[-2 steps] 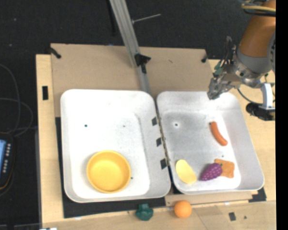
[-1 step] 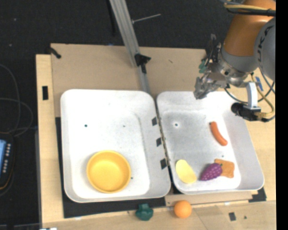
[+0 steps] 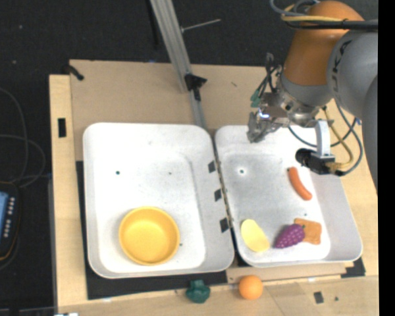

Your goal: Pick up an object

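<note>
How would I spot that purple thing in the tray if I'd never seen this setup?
Start with the right bin, the one under the robot arm. Go to its near edge, where three small things lie in a row: a pale yellow piece, a purple bunch of grapes and an orange block. The grapes are the middle one, knobbly, touching the block, and the one purple thing there.

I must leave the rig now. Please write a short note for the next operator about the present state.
Gripper: above the far left corner of the right white bin, nothing seen between its fingers.
Right bin: orange carrot-shaped toy, pale yellow oval piece, purple grape bunch, orange block.
Left white bin: yellow round bowl.
Bench, near edge: orange ball, green toy.
Done: nothing picked. Left: pick an object.
</note>
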Controlling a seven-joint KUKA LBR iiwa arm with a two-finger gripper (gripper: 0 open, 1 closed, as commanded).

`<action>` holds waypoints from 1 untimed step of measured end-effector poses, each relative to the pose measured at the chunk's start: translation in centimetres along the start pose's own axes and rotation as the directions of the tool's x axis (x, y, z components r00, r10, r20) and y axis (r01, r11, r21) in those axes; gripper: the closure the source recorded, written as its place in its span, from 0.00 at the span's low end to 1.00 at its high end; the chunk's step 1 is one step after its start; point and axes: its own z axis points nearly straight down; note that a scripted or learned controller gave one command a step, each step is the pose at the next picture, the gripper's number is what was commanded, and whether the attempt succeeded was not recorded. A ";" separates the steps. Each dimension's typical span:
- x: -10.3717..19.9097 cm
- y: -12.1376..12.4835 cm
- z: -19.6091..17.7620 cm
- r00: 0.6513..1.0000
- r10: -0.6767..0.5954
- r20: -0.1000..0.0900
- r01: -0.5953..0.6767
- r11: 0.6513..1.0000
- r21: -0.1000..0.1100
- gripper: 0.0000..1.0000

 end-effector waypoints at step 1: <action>5.8 -1.0 0.6 1.000 -0.001 -0.001 0.001 1.000 0.000 1.00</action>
